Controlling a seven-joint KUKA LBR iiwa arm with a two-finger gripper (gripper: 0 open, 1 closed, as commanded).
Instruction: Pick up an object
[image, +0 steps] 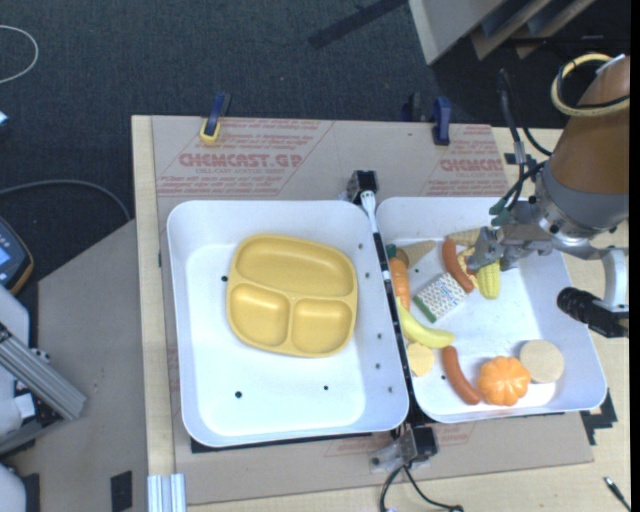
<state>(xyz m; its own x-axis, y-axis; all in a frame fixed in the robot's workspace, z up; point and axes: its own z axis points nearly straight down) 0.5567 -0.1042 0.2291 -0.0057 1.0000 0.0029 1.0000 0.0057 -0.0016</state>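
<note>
My gripper (488, 250) hangs low over the back of the right bin (570, 275), coming in from the right. Directly under it and touching its tip lies a yellow corn cob (489, 282). Just to its left is a red sausage (456, 264). A checkered packet (441, 295) rests in front of the sausage. Nothing visibly sits between the gripper's tips.
The right bin also has a carrot (400, 276), a banana (425, 333), a second sausage (460, 374), an orange pumpkin (502, 381) and a beige round disc (541, 360). The left bin (200, 330) bears a yellow divided plate (292, 295).
</note>
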